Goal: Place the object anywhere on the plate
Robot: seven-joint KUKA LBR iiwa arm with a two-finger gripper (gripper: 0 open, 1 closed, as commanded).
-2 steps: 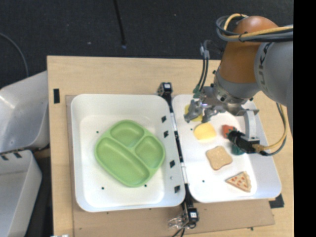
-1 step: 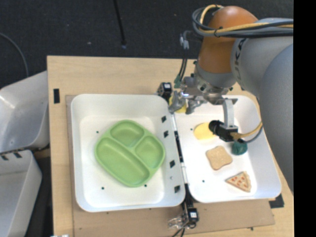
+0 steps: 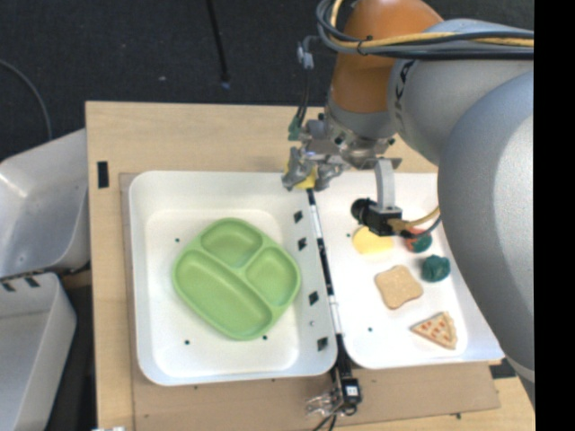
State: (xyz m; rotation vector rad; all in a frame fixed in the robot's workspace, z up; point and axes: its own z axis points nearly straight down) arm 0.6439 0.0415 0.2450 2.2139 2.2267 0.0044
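A green divided plate (image 3: 235, 278) lies flat in the left white bin (image 3: 153, 348). My gripper (image 3: 302, 174) hangs over the far end of the divider between the two bins, above and to the right of the plate. A small yellow bit shows at its tip; what it is cannot be made out. In the right bin (image 3: 467, 353) lie a yellow piece (image 3: 371, 241), a toast slice (image 3: 397, 286), a pizza slice (image 3: 436, 329), a teal piece (image 3: 435, 268) and a small orange-red piece (image 3: 420, 239).
The grey arm with its orange band (image 3: 382, 52) covers the far right part of the right bin. Bare wooden bench (image 3: 180, 133) runs behind the bins. A white housing (image 3: 36, 205) stands off the bench's left side.
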